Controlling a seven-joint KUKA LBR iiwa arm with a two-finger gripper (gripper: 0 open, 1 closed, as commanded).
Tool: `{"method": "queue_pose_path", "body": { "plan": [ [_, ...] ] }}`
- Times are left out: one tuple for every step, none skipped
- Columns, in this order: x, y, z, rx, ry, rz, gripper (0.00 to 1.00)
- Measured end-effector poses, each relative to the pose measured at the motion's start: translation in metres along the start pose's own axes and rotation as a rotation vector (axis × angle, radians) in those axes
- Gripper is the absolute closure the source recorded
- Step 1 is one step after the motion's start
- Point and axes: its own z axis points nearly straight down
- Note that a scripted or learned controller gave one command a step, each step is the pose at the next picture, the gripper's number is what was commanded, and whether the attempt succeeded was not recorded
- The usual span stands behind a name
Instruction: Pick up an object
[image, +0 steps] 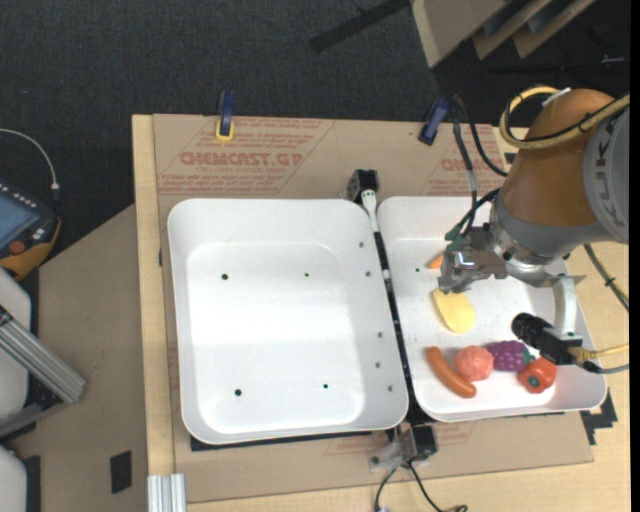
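The gripper is hovering over the right bin, just above the yellow piece; nothing is being lifted yet, grip undeterminable.

The arm hides most of an orange object.

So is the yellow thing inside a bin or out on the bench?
Inside. The yellow thing lies on the floor of the right bin, just below the gripper, with the other toy foods nearer the bin's front edge.
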Motion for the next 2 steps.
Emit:
{"method": "queue_pose_path", "body": {
  "plan": [
    [0.0,0.001,-0.01,-0.003,-0.001,0.001,1.0],
    [-0.095,-0.066,0.015,0.007,-0.002,0.013,1.0]
  ]
}}
